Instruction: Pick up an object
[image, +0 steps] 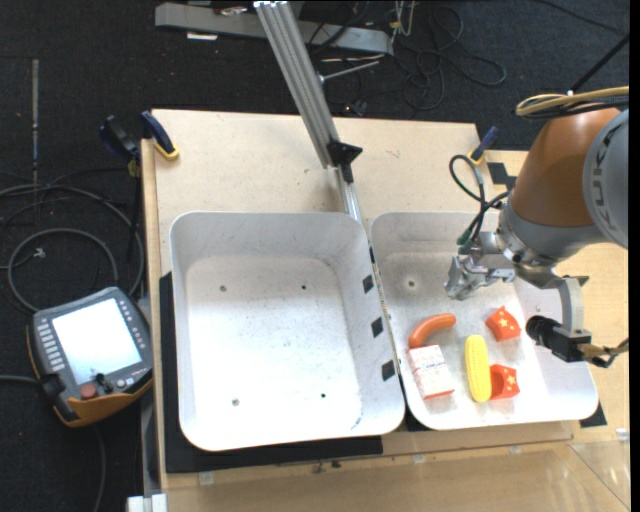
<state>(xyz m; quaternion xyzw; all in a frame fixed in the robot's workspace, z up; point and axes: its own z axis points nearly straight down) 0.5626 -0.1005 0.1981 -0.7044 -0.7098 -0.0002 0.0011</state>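
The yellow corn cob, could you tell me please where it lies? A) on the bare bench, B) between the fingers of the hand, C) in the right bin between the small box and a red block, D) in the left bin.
C: the corn cob lies in the right bin, with the small box on one side and a red block on the other.

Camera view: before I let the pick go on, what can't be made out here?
- End effector: small and blurred over the right bin; open or shut cannot be told.
- Red block: partly hidden behind the yellow corn, so its full shape is unclear.
- White carton: the print is too small to read.
- Arm: cut off by the picture's right edge.
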